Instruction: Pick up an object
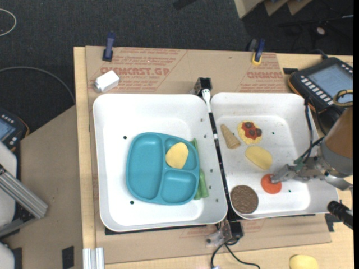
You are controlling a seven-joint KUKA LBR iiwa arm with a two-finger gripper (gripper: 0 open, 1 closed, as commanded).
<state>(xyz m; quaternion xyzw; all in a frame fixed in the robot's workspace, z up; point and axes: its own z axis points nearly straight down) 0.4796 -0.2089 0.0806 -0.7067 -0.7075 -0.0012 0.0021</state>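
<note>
In the right bin lie a red round piece, a pale yellow lump, a brown disc, a tan cone and a small pizza-like toy. My gripper reaches in from the right, low in the bin. Its tip sits at the upper edge of the red piece, which rests on the bin floor. The grey and orange arm covers the bin's right side.
The left bin holds a blue divided plate with a yellow piece in its upper right compartment and a green strip alongside. A control pendant lies at the back right. A white block sits behind the left bin.
</note>
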